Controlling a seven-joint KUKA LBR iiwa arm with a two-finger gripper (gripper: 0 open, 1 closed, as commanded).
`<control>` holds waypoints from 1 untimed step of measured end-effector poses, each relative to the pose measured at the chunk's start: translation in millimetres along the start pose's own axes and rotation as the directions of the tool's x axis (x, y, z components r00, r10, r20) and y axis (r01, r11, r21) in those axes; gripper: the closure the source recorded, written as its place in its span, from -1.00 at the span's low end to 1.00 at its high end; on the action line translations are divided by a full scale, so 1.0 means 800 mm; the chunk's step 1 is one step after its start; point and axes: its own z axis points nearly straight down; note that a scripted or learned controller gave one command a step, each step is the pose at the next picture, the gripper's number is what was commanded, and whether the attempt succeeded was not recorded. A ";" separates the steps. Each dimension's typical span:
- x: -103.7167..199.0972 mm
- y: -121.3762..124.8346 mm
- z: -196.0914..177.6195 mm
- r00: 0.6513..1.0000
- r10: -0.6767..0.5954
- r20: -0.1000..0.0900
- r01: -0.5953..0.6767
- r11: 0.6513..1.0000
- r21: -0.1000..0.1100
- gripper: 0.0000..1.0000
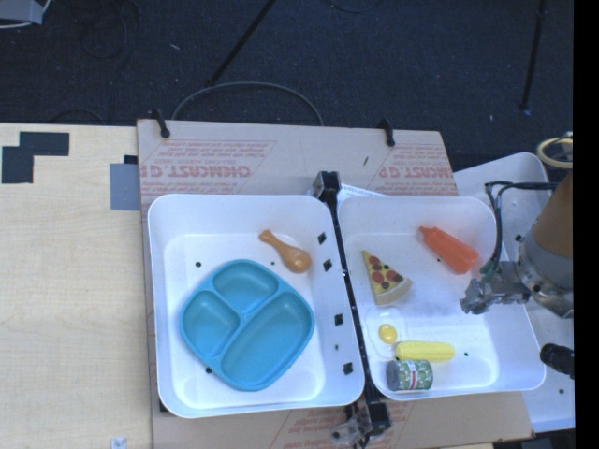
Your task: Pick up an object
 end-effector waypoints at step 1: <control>0.002 0.005 -0.051 1.000 -0.002 0.000 0.002 1.000 0.000 1.00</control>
